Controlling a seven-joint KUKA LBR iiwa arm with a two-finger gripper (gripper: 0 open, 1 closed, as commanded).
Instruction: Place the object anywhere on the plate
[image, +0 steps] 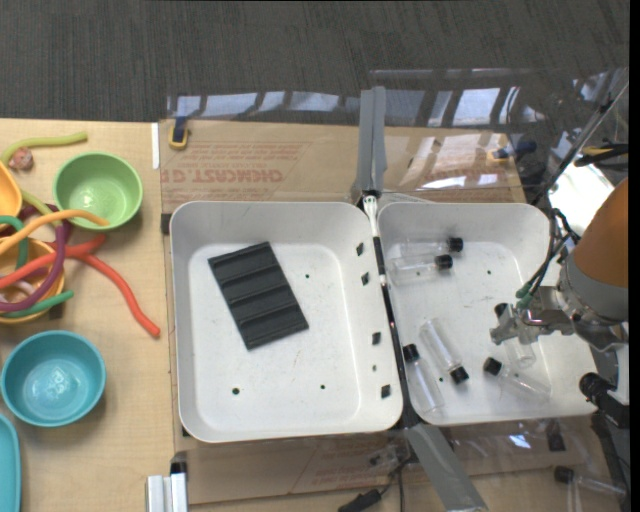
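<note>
Printed text on the cardboard

The cardboard sheet behind the left bin carries red print, seen upside down and reversed; the large word seems to read "CHEMCAST", smaller lines illegible.

The light wooden surface carries two shallow white plastic bins on brown cardboard, a green bowl, a teal bowl and coloured rubbery strands.

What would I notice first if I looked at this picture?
Probably the black ridged plate, dark against the white left bin. Next, the clear tubes with black caps scattered in the right bin, where the gripper hangs near its right edge. Bright bowls sit far left.
</note>
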